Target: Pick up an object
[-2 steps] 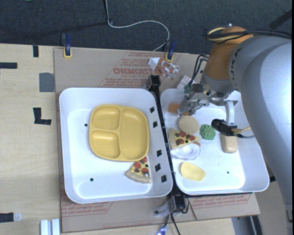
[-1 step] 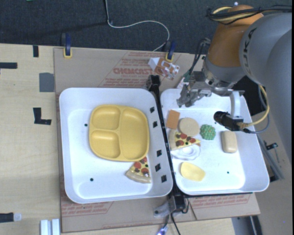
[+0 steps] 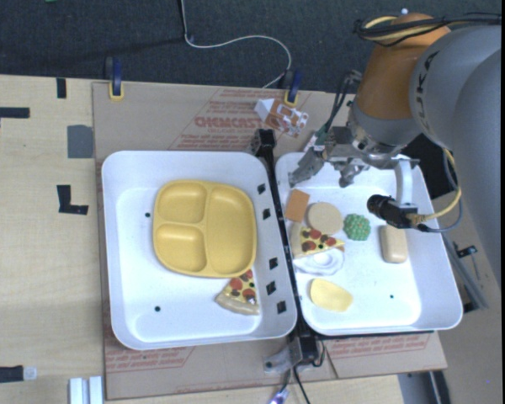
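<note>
Jaws [image 3: 330, 165] appear spread, two grey fingers splayed apart over the far end of the right bin [image 3: 429, 305], with nothing between them. They hang just beyond the cluster of toy food, at the bin's far left corner.

Nearest below them, toward the camera, lies an orange block [image 3: 297, 204], set against the bin's left wall. Its long axis runs roughly from the far side toward the near side, leaning a little. By my reading, this is the likeliest piece to pick, since it lies almost straight under the jaws and only slightly nearer the camera.

Just beside it sits a round tan cookie [image 3: 324, 217], touching or nearly touching a pizza slice [image 3: 316, 241] with its point aimed at the bin's left wall. A white egg [image 3: 320, 262] lies under that slice, and a yellow chip [image 3: 330, 295] rests further toward the near edge. A green broccoli [image 3: 357, 226] stands right of the cookie, and a tan bread stick [image 3: 393, 244] lies beyond it, long axis running far to near.

Across the divider, the left bin [image 3: 122, 310] holds a yellow divided plate [image 3: 204, 227] and a second pizza slice [image 3: 239, 293] at the plate's near corner. Both bins rest on a cardboard sheet [image 3: 168, 116] on the wooden surface [image 3: 25, 251]. The grey arm [image 3: 454, 82] with its orange band reaches in from the right.
</note>
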You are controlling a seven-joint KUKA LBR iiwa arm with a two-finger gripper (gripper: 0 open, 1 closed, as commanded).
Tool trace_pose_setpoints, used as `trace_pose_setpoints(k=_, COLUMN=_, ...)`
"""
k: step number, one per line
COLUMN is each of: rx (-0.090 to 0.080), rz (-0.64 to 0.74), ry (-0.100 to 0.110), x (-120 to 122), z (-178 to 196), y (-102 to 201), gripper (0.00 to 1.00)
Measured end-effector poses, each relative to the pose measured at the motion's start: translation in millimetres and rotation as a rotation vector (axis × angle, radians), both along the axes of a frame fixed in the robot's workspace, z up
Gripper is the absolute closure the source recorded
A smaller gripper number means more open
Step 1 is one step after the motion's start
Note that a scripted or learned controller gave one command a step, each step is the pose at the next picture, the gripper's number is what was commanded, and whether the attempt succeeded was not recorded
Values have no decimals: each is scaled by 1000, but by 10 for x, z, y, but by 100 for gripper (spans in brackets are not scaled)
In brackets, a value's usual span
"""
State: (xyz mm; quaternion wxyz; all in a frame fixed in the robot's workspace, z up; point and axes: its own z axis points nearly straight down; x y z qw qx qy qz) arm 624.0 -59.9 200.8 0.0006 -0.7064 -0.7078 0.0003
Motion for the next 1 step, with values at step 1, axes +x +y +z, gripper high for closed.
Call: trace_pose_setpoints(k=1, rx=-2, rz=-3, ry=4, x=52, z=-818, y=-357, gripper=0)
